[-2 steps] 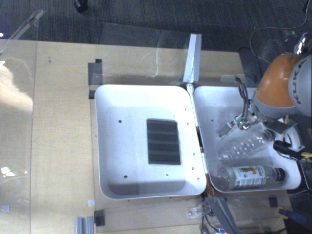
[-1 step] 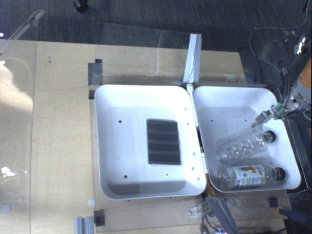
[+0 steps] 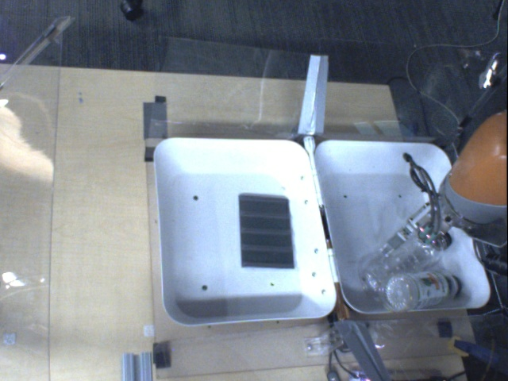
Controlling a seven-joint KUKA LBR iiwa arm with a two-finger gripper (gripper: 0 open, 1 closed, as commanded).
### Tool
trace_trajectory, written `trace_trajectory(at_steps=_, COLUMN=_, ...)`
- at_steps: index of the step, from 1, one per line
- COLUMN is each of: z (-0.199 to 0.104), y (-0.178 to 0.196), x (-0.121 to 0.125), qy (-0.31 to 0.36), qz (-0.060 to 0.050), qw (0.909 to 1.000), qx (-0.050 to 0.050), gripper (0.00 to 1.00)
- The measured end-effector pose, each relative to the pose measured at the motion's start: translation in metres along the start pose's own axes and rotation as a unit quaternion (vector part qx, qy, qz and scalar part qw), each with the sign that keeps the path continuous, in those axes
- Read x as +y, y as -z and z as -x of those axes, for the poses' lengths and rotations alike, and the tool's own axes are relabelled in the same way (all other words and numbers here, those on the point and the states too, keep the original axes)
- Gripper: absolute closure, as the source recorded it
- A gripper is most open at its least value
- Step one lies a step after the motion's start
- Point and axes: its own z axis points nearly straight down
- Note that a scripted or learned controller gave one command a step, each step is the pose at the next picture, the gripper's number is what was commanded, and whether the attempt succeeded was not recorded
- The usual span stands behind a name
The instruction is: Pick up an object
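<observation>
At the lower right of the frame the gripper [image 3: 418,230] is reaching down toward a clear plastic bottle [image 3: 413,288] lying in the right bin [image 3: 357,181] — whether it is clamping anything I cannot tell — so the next move is calling for a confirmed grasp before lifting.

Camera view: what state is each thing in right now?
Bottle: clear, lying on its side in the right bin's near corner.
Pad: dark, ribbed, flat in the left bin.
Claw: down inside the right bin, just above the bottle.
</observation>
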Motion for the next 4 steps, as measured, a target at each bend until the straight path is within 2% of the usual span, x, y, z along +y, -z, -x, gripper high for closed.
trace_trajectory(at_steps=1, z=-0.019, y=-0.037, x=0.050, qy=0.034, qz=0.001, qw=0.9994, qx=0.000, gripper=0.00)
trace_trajectory(at_steps=2, z=-0.039, y=-0.037, x=0.076, qy=-0.024, qz=0.001, qw=0.9997, qx=0.000, gripper=0.00)
trace_trajectory(at_steps=3, z=-0.038, y=-0.024, x=0.079, qy=-0.023, qz=0.005, qw=0.9997, qx=-0.003, gripper=1.00)
trace_trajectory(at_steps=4, z=-0.038, y=-0.024, x=0.079, qy=-0.024, qz=0.005, qw=0.9997, qx=-0.003, gripper=0.00)
